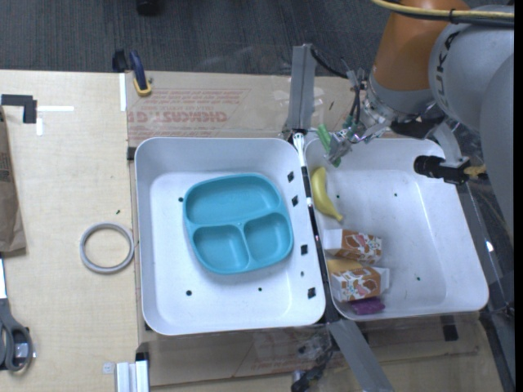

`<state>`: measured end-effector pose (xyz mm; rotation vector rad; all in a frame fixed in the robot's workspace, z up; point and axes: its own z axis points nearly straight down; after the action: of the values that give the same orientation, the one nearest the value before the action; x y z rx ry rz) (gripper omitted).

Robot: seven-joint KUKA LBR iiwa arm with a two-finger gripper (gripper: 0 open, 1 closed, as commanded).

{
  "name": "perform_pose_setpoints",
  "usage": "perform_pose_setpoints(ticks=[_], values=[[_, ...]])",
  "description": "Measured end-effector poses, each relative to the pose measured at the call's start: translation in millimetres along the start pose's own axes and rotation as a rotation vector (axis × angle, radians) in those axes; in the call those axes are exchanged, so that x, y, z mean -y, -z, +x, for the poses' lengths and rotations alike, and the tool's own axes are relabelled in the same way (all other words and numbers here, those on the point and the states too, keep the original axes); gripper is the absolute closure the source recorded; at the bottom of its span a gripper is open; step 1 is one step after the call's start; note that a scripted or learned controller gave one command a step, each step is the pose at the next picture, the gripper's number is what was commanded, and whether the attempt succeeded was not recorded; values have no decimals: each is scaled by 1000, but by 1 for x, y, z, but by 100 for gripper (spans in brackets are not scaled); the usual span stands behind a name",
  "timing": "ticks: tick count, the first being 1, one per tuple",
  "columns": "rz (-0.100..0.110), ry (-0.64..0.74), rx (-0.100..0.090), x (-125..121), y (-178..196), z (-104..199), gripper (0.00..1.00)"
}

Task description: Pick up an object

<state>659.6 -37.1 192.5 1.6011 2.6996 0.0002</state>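
The banana (326, 194) lies against the left wall of the right bin (458, 251), with two snack packets (357, 264) and a small purple object (367, 306) at about six o'clock from it, all resting on the bin floor, so nothing looks picked up yet. The gripper (337, 147) hovers at about twelve o'clock from the banana, over the bin's upper left corner; whether its jaws are wide or narrow I cannot tell. The blue divided tray (237, 223) sits in the left bin (155, 243) at nine o'clock, so the whole grasp and lift remain.

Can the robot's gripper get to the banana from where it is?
Probably yes. The gripper hangs just above the banana, which lies by the left wall of the right bin. Nothing covers the banana, though the wall beside it could make a grab awkward.
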Motion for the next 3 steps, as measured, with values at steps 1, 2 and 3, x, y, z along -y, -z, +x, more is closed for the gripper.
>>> perform_pose_setpoints(ticks=[1,2,3], values=[[2,0,-1,0,-1,0,0],[2,0,-1,0,-1,0,0],[3,-212,-1,38,-1,-29,0]])
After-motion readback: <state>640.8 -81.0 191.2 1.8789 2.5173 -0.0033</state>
